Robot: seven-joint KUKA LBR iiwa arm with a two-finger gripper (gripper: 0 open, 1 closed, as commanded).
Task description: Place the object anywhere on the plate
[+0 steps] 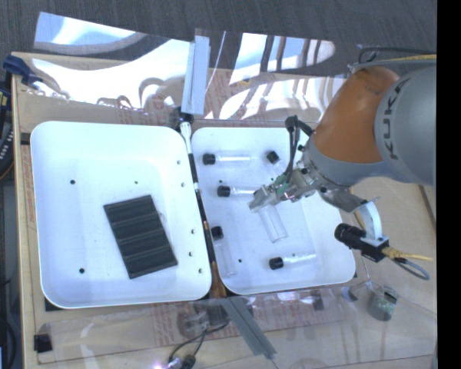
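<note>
A dark ribbed rectangular plate (140,236) lies tilted in the left bin (61,152). Several clear tubes with black caps are scattered in the right bin (330,271): one near the back left (219,159), one at mid left (234,191), one near the front (288,261). A clear tube (275,224) lies in the middle. My gripper (261,199) hangs low over the right bin, just above the far end of that middle tube. I cannot see anything held in it.
A black cap (271,157) lies near the back of the right bin and another (215,233) by its left wall. The raised rim (196,198) between the bins separates the tubes from the plate. The arm's orange band (353,121) overhangs the right bin's far right corner.
</note>
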